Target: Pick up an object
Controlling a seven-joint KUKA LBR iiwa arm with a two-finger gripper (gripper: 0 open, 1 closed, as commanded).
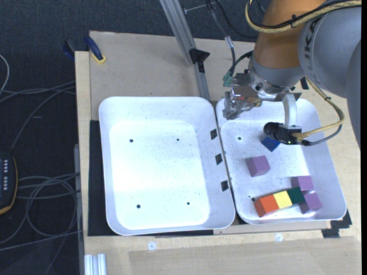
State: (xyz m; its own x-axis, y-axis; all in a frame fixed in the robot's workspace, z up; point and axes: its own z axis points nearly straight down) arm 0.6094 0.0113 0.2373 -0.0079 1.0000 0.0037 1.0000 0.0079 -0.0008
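The right bin (327, 153) holds the objects. A purple cube (258, 165) lies near its middle. A small blue block (270, 144) sits further back, partly under a black fitting on the arm. At the front lies a bar of orange, yellow and green blocks (279, 201), with two purple blocks (303, 183) (312, 201) beside it. My gripper (234, 109) hangs over the back left corner of the right bin, close to the wall between the bins. It is well apart from the purple cube and I see no object in it.
The left bin (114, 153) stands beside the right one. A grey metal pole (183, 33) slants up from behind the bins. Cables lie on the dark floor at left. A blue clamp (94, 49) sits on the bench's back left corner.
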